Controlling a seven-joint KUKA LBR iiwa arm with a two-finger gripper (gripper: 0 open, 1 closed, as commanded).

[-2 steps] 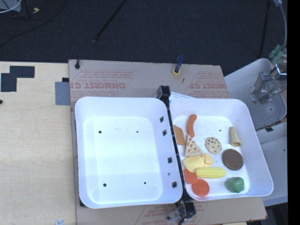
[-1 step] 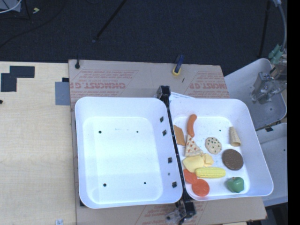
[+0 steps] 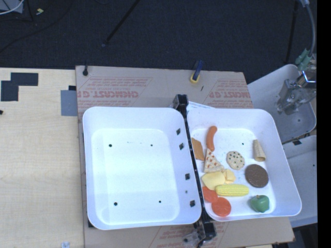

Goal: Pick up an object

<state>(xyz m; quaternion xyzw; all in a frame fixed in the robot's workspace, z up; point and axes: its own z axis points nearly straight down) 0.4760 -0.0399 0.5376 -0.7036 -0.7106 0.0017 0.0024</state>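
Note:
The right white bin (image 3: 275, 133) holds several toy foods. A red sausage (image 3: 211, 137) lies near its back. An orange wedge (image 3: 197, 149) and a pizza slice (image 3: 211, 160) lie by the bin's left wall. A spotted cookie (image 3: 235, 159) and a tan cone (image 3: 258, 150) sit further right. A brown disc (image 3: 256, 175), a yellow corn cob (image 3: 232, 190), yellow lumps (image 3: 214, 180), a red-orange slice (image 3: 221, 206) and a green pepper (image 3: 259, 203) crowd the front.
The left white bin (image 3: 134, 169) shows a bare floor. A black hinge strip (image 3: 187, 159) runs between the bins. Cardboard (image 3: 129, 89) lies underneath, with a blue-yellow clamp (image 3: 196, 72) at the back. A grey plate with a metal fixture (image 3: 295, 94) stands at the right.

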